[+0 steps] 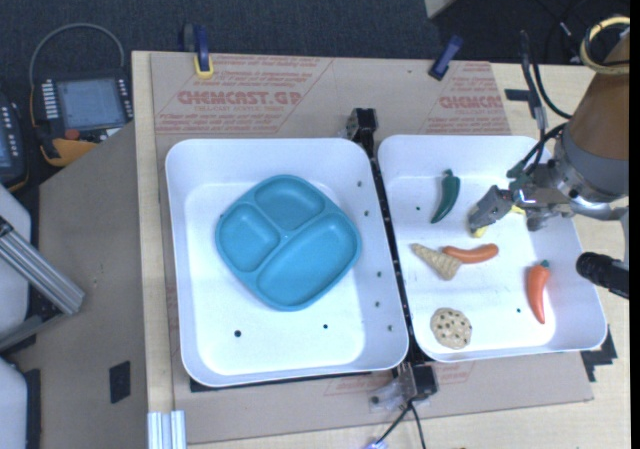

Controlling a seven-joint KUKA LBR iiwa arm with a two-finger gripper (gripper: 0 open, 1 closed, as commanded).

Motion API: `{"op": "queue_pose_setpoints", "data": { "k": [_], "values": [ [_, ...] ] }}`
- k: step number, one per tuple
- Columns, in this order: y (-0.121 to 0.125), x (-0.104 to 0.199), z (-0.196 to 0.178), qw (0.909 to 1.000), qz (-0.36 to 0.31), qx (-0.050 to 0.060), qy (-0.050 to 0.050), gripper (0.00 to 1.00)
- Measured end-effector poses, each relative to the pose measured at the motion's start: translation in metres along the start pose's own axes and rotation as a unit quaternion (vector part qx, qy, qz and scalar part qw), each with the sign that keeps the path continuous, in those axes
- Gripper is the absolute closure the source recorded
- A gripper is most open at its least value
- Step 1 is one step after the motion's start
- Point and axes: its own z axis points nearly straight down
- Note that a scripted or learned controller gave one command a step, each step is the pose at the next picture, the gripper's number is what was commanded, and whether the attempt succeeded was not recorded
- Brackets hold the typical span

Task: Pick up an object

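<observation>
A: Two bins, logged left to right. Left bin (190,337) bears one blue divided plate (288,240), near its centre, with bare white floor along the front and left edges.

B: Right bin (400,162)?

A: Five items. Cone wedge (432,259) touches the left end of an orange sausage (472,253) whose long axis runs left-right. Green pepper (444,196) lies behind them, tip toward the front-left. Cookie (451,327) sits near the front wall, apart from the rest. Carrot (538,292) at right, long axis front-to-back, stem end away from the front wall.

B: Gripper (490,212)?

A: Hangs just behind the sausage's right end, beside the pepper (a yellow bit shows at the tip). Fingers: open or closed, cannot tell. Open floor lies between cookie and carrot.
</observation>
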Motion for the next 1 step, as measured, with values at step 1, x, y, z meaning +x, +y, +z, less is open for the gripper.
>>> {"op": "queue_pose_setpoints", "data": {
  "k": [1],
  "values": [
    [0.0010,0.0000,-0.0018,1.0000,0.000,-0.002,0.000,0.00]
  ]
}}
